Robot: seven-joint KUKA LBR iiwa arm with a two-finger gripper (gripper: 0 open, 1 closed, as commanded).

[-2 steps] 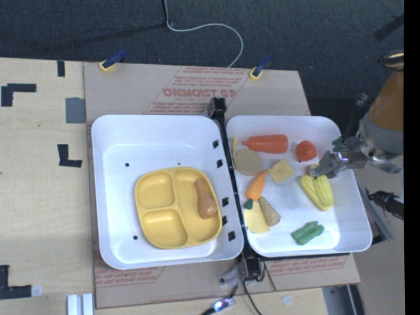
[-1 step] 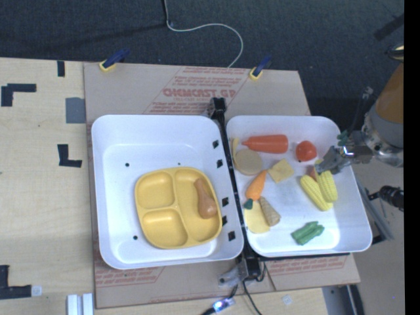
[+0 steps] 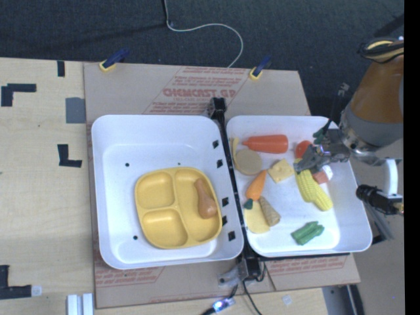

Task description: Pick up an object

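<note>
Gripper (image 3: 314,161) low in the right bin (image 3: 348,241), at the top end of the corn cob (image 3: 314,189); impossible to tell whether fingers are apart or together. Left of the cob: cheese cube (image 3: 282,170), small carrot (image 3: 256,184). Below it: green pod (image 3: 306,232). Far left: yellow tray (image 3: 161,209) with sausage (image 3: 205,199).

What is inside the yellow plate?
A brown sausage lies in the big right part of the yellow plate, which sits in the left bin. The two smaller parts on its left look bare. Whatever is under the sausage is covered.
</note>
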